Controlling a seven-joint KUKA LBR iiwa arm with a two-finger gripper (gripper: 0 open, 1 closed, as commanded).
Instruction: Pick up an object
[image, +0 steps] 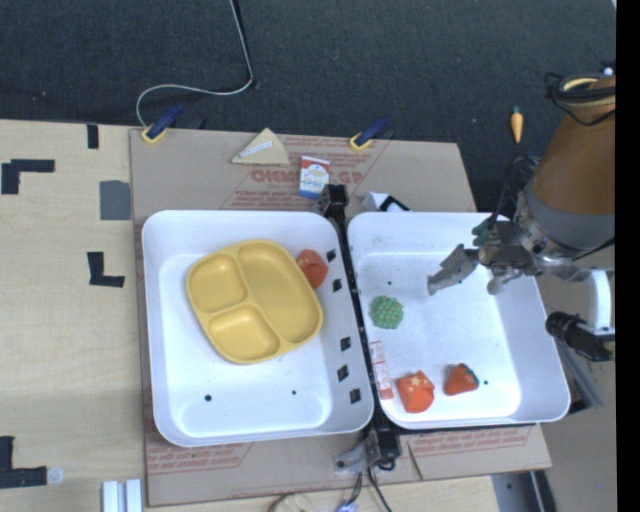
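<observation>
My gripper (473, 279) hangs over the upper right part of the right bin (440, 240), with its two fingers spread open and nothing between them. A green bumpy ball (387, 312) lies on the bin floor to the gripper's lower left, apart from it. Nearer the front of that bin sit an orange-red block (416, 391) and a small red piece (460, 380), side by side. In the left bin (165, 300), a red-orange piece (313, 267) rests against the upper right rim of a yellow divided plate (254, 299).
A black divider (346, 300) runs between the two bins. A small printed strip (377, 356) lies by it in the right bin. Behind the bins, a small carton (314, 177) and a tan wedge (262, 148) rest on the cardboard.
</observation>
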